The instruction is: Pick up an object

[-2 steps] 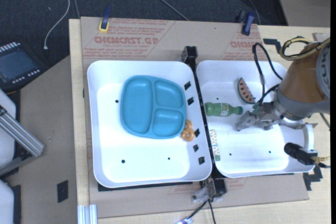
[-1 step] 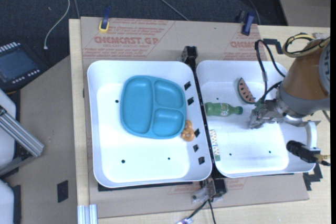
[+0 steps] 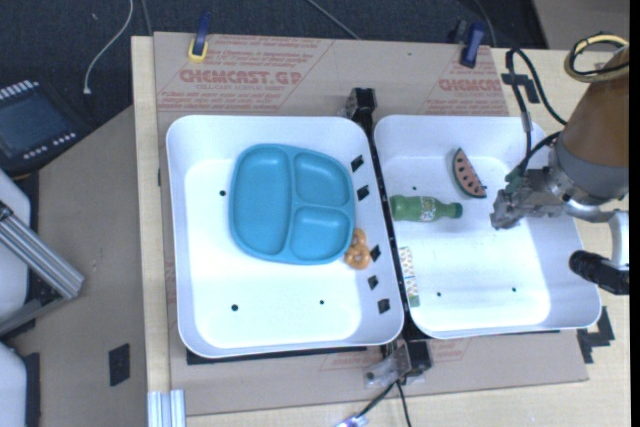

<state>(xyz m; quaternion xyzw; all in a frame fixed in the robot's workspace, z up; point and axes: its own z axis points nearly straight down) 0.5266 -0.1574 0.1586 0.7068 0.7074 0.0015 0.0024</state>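
Observation:
A green bottle [image 3: 424, 208] lies on its side in the right bin [image 3: 480, 300], near the bin's left wall. A watermelon slice [image 3: 466, 172] lies just above and right of it. My gripper [image 3: 505, 213] hangs over the right bin, right of the bottle and below the watermelon slice, with nothing visible between its fingers. In the left bin [image 3: 270, 315] lies a blue divided plate [image 3: 292, 203], and a small orange-brown item [image 3: 357, 251] rests at the plate's lower right corner.
A striped flat strip [image 3: 408, 275] lies along the right bin's left wall. Black clips [image 3: 372, 245] line the divider between the bins. The arm [image 3: 600, 130] enters from the right above the right bin's edge. Cables trail on the floor behind the bench.

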